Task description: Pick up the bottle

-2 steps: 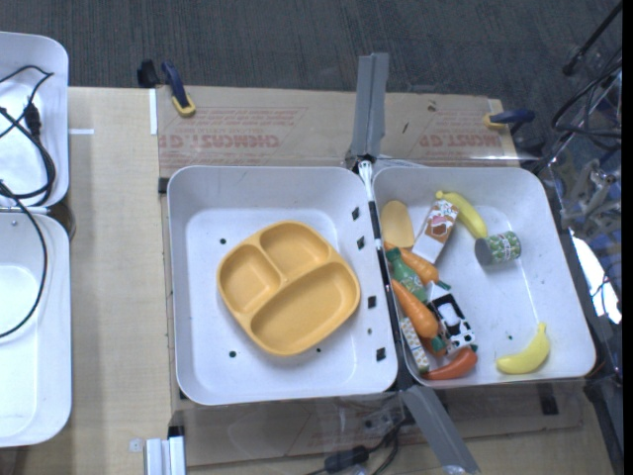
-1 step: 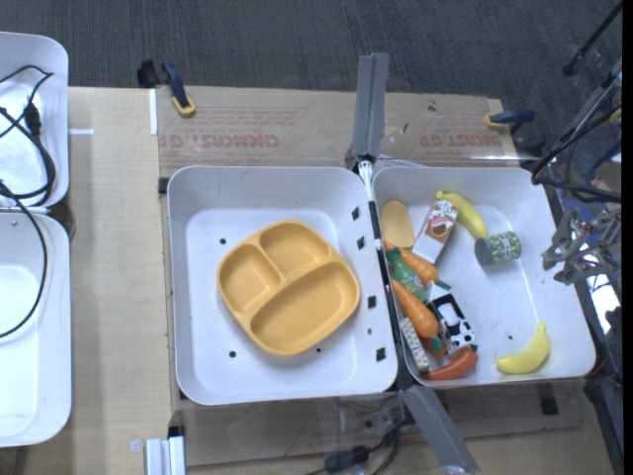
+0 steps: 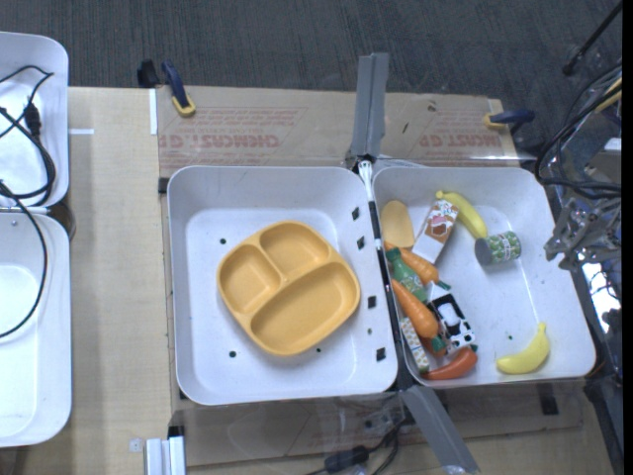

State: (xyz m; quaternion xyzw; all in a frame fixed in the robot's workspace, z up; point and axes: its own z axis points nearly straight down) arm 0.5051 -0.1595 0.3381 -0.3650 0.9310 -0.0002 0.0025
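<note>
Right white bin (image 3: 554,295): one small grey bottle with a green label (image 3: 497,248), lying on its side in the far right part. Its long axis runs roughly left-right and the grey end faces left. The label is too small to read.

My gripper (image 3: 571,237) sits at the bin's right rim, just right of the bottle and apart from it. Open or closed, I cannot tell.

Count, same bin:
- Two yellow plastic bananas, one (image 3: 463,213) just left of the bottle and one (image 3: 524,352) near the front right corner.
- One small white and brown carton (image 3: 438,230).

Left white bin (image 3: 198,265): one yellow three-compartment plastic plate (image 3: 288,287).

The brown cardboard sheet (image 3: 257,132) under the bins carries red print, upside down from here and not legible to me.
</note>
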